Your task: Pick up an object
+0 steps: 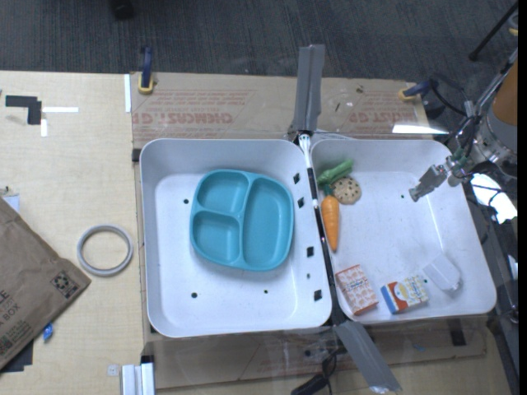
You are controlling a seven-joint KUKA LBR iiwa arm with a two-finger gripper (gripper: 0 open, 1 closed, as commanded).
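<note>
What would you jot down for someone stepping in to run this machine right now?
Gripper: hanging over the right bin near its far right side, nothing seen in it; whether it is open is unclear.
Right bin: carrot and cookie by the divider, two small cartons at the near edge.
Left bin: blue divided plate.
Done: nothing picked up. Left: grasp and lift one item.

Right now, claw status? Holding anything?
Claw: above the right bin, near its right wall, nothing visibly in it. Open or closed cannot be told from this view.
</note>
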